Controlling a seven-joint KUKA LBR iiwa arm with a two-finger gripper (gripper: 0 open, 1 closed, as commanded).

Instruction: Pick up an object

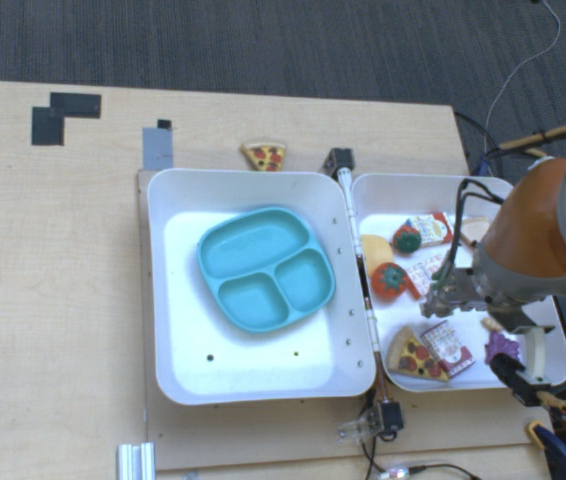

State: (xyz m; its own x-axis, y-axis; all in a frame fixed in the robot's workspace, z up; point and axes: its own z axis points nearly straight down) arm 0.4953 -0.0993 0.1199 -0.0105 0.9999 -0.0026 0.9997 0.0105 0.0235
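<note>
Tomato toy [389, 280]: right bin [433, 182], lying just left of the gripper [450, 302], near but apart; finger opening cannot be told, nothing visibly held.

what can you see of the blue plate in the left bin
The blue plate is a light blue divided tray, plastic by its look, with rounded corners and three compartments: one large, two smaller. It lies flat, right side up and turned at an angle, on the floor of the left bin, nothing in it.
</note>
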